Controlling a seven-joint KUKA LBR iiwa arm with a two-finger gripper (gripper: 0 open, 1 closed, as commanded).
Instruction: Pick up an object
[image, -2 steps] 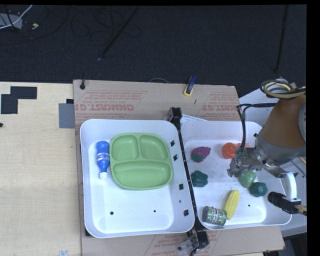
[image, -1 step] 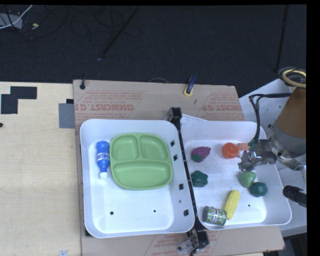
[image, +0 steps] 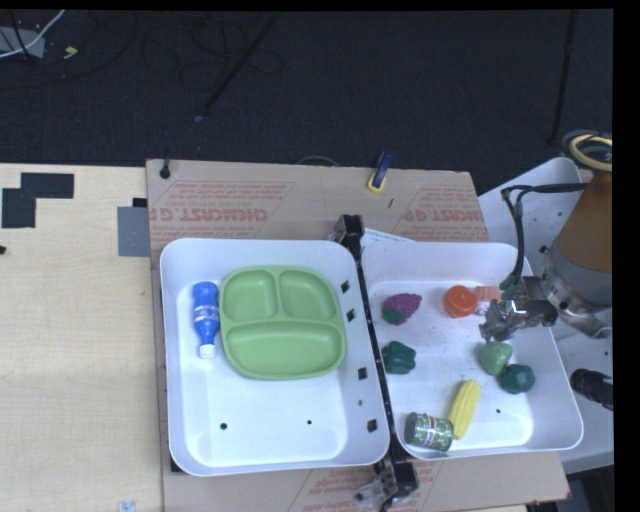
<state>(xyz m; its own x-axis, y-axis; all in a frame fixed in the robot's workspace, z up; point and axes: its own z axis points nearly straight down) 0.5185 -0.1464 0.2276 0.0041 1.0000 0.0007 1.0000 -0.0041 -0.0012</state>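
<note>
Nearest you, at the front rim of the right bin (image: 545, 440), a small can (image: 431, 432) lies on its side, and a yellow corn cob (image: 464, 405) lies just beside it, leaning toward the bin's middle. Both sit loose and well apart from the arm, so treat them as unselected.

Further in, note a dark green round piece (image: 517, 378) near the right wall and a light green pepper-like piece (image: 495, 357) touching or nearly touching it. The gripper (image: 505, 316) hangs directly above that light green piece. You cannot tell from this view how far its jaws stand apart, and nothing shows clamped in them. Judgement: the light green piece is the likely pick target, because the tool is lined up over it; the grasp itself looks not yet made. Risk: the dark green neighbour sits close enough to be nudged.

To the left, a second dark green piece (image: 398, 356) rests alone. Beyond it lie a purple grape cluster (image: 402, 307) and an orange-red ball (image: 461, 301), the ball close to the gripper's left.

In the left bin (image: 200, 440), a green divided plate (image: 282, 322) lies flat with a blue bottle (image: 205, 317) along its left edge; both look clear of the arm's present line.
</note>
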